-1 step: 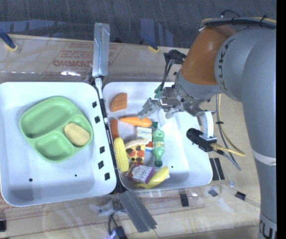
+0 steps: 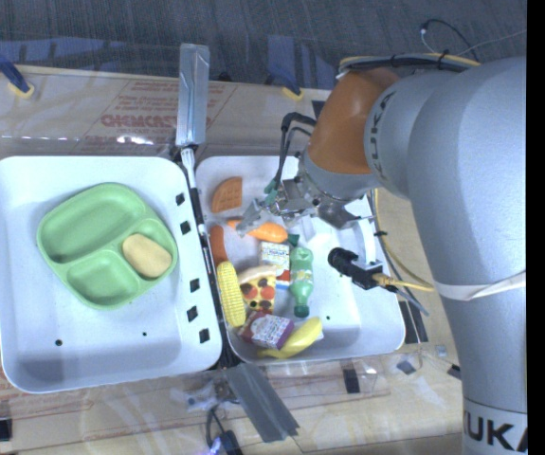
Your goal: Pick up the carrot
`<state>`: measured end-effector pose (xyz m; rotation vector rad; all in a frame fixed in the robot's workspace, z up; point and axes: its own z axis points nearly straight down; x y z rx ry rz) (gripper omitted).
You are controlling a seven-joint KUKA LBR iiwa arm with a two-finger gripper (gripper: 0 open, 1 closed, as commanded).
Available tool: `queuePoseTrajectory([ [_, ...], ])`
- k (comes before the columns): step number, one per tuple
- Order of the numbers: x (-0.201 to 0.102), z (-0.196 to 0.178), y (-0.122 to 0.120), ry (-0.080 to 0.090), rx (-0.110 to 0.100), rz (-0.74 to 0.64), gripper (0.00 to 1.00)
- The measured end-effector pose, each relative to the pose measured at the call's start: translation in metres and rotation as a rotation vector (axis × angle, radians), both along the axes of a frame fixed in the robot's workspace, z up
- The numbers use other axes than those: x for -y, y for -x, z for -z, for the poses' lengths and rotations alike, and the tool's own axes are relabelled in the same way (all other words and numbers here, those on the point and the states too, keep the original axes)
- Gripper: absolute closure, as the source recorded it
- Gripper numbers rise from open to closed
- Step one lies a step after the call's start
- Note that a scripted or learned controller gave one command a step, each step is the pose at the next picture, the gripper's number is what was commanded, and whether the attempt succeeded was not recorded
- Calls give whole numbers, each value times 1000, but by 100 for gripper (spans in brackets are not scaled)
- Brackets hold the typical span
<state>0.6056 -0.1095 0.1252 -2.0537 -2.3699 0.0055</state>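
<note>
At the near end of the right bin [image 2: 386,325] a banana [image 2: 300,339] lies along the near wall, with a small red-and-white packet [image 2: 270,329] just beside it. Farther in, a corn cob [image 2: 229,293] lies along the left wall, a green bottle [image 2: 301,278] stands near the middle, and a flat piece with coloured dots [image 2: 261,292] sits between them. A white carton [image 2: 274,255] lies just beyond that. The carrot [image 2: 270,232] lies past the carton, near the middle of the bin's far half, pointing left to right. The end effector [image 2: 277,207] hangs right over it, its tips close to or touching the carrot's far side; how far open they are I cannot tell, and the carrot rests on the bin floor. A bread-like brown piece [image 2: 227,195] sits by the far left corner. In the left bin [image 2: 7,254] a green divided plate [image 2: 92,230] carries a pale yellow lump [image 2: 148,255] in its right compartment.
</note>
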Motion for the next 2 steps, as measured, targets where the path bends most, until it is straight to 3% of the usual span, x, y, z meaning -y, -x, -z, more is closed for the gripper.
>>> queuePoseTrajectory([
  [1,-5,34,-7,0,-1,75,0],
  [2,-5,24,-7,0,-2,71,100],
])
